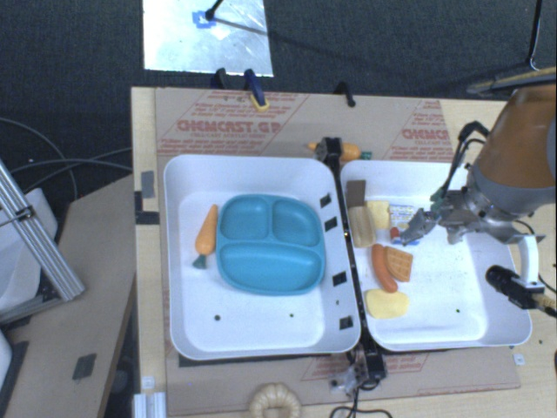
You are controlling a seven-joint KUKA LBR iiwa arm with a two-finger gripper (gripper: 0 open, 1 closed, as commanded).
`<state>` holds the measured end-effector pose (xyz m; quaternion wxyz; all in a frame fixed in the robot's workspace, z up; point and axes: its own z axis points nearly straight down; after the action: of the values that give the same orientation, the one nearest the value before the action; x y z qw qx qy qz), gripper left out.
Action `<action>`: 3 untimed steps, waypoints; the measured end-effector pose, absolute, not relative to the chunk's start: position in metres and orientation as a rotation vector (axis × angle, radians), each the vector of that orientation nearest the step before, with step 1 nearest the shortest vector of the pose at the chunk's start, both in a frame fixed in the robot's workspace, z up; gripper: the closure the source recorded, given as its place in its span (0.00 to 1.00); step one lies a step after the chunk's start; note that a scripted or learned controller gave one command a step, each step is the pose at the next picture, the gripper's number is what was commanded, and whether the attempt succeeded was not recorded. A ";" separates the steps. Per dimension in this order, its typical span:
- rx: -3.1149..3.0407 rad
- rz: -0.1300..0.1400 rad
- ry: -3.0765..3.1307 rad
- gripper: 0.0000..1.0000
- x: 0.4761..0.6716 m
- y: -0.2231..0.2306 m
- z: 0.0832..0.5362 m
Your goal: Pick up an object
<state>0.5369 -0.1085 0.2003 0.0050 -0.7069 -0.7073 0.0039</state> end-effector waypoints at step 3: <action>-2.218 0.002 -2.221 0.00 0.539 -0.098 0.107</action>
<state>0.5388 -0.0979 0.1073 0.0012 -0.7067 -0.7075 0.0006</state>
